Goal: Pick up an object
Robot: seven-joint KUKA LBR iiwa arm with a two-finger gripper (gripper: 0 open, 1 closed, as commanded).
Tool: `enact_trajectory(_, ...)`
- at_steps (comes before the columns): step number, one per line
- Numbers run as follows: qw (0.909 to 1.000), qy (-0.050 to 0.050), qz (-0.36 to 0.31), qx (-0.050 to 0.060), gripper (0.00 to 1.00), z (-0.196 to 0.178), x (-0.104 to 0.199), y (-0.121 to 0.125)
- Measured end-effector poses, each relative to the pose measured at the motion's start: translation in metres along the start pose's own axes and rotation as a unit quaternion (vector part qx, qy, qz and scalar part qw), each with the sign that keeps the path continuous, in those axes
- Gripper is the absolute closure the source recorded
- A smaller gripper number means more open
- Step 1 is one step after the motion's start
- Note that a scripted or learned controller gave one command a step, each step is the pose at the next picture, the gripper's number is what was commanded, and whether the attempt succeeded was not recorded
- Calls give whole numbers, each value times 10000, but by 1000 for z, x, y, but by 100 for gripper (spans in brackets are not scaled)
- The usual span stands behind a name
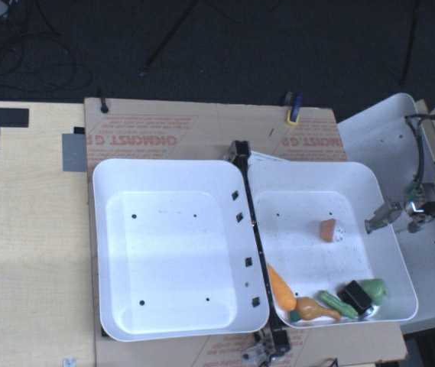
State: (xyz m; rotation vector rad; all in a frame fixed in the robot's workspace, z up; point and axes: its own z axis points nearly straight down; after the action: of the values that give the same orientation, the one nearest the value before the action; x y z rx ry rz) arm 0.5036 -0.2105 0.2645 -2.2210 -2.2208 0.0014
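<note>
The right bin (309, 180) holds several small objects. A salmon-red block (328, 230) lies near its middle, with a small white ball (340, 234) touching its right side. Along the front wall lie an orange carrot-shaped piece (280, 287), a yellow-orange piece (314, 308), a green pod (337, 304), a black block (355, 297) and a green lump (374, 288). My gripper (397, 213) hangs at the bin's right rim, to the right of the red block and well apart from it. Nothing shows in its grasp.
The left bin (170, 173) stands beside the right one, with a black divider strip (249, 228) between them. Both rest on a cardboard sheet (202, 132). A pale grey arm base (389, 132) and cables stand at the right.
</note>
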Motion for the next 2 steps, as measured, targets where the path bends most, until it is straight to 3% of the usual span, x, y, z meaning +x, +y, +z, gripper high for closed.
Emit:
enact_trajectory(1, 10000, 2, -6, 5, 100, -10, -1, 0)
enact_trajectory(2, 10000, 38, -19, 66, 100, 107, 69, -17)
